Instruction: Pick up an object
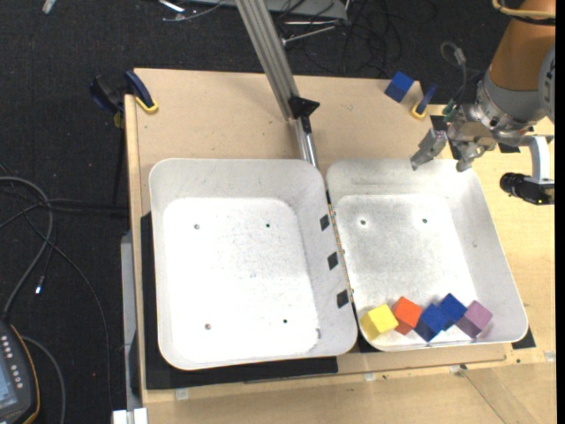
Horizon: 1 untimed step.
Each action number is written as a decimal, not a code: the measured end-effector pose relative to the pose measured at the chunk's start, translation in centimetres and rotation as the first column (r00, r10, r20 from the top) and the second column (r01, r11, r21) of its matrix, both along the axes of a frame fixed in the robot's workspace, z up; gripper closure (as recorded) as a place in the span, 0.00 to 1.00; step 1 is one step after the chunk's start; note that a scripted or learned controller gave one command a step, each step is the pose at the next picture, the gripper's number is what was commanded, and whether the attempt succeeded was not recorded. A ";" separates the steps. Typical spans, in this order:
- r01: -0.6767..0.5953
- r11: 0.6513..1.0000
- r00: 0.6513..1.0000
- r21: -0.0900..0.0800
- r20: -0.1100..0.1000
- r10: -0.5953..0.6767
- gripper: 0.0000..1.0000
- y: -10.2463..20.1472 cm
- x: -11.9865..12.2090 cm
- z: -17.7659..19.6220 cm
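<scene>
Claw: I see my claw point(438, 155) at the upper right, hanging over the far rim of the right bin point(494, 237); its two fingers point(424, 153) are spread wide apart with nothing between them.
Arm: the grey wrist with its orange band point(521, 47) rises just behind and to the right of the claw.
Right bin: its far edge lies directly under the claw, and its speckled white floor stretches from there toward the camera.
Blue cube on counter: a small blue cube point(399, 86) sits on the wooden counter point(221, 113) just beyond the claw and a little to its left, outside both bins, beside a yellow-tipped clamp point(420, 104).
Block cluster: I find the things to pick well apart from the claw, at the near end of the right bin. From left to right they are a yellow block point(379, 321), an orange block point(407, 313), a blue block point(440, 316) and a purple block point(476, 319), packed in a row against the near wall and touching or nearly touching one another.
Left bin: the left bin point(177, 263) lies well to the claw's left, edge to edge with the right bin.
Metal pole: a slanted grey pole point(265, 38) stands further left of the claw, its foot meeting the counter where the two bins join.
Far clamp: a blue and yellow clamp point(132, 91) grips the counter's far left corner, the furthest thing from the claw.
</scene>
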State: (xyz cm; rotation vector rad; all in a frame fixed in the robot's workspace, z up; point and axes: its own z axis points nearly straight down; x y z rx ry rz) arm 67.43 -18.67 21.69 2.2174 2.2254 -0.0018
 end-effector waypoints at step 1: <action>-0.001 1.000 1.000 0.003 -0.007 0.001 0.00 3.6 -2.6 -6.1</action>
